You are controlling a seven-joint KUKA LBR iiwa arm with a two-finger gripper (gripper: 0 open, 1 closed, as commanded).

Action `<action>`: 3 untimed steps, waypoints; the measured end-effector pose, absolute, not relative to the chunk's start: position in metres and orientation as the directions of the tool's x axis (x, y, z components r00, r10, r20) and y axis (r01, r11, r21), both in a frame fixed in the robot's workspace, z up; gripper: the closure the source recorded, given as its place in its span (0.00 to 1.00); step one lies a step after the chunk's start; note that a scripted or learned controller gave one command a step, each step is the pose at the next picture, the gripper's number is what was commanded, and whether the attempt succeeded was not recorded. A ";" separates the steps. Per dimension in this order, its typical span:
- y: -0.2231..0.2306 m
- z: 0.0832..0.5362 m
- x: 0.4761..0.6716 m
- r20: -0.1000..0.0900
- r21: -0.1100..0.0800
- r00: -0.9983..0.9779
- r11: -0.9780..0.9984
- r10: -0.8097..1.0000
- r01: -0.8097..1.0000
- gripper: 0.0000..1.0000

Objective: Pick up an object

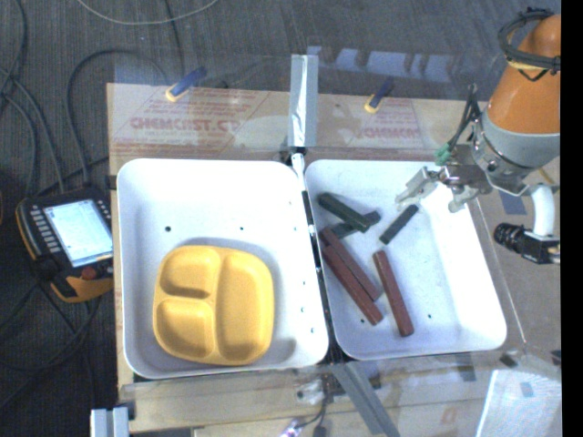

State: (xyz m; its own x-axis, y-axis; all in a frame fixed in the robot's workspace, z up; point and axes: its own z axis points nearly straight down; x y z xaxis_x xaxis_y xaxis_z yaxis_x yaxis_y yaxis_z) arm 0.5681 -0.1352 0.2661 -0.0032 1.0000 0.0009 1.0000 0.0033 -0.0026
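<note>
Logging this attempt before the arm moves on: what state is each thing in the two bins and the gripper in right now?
Yellow tray: flat in the left bin, compartments up.
Brown bars: lying loose in the right bin.
Dark bars: lying loose, ungripped.
Gripper: open, above the right bin's far right corner, holding nothing.

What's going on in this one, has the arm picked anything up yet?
Not yet. The gripper hangs over the far right part of the right bin, fingers spread, with nothing between them. Below it lie several sticks: a small dark one nearest the gripper, a dark pair to the left, and brown ones toward the near side. The left bin has a yellow divided tray, untouched.
</note>
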 end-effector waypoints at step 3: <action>-0.130 0.101 0.504 -0.003 0.017 -0.059 0.059 0.998 0.998 1.00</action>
State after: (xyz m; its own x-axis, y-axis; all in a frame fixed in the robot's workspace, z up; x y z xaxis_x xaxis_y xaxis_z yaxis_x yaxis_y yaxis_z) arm 0.5042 -0.1297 0.1014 -0.0588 0.9983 -0.0029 0.9981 0.0588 0.0171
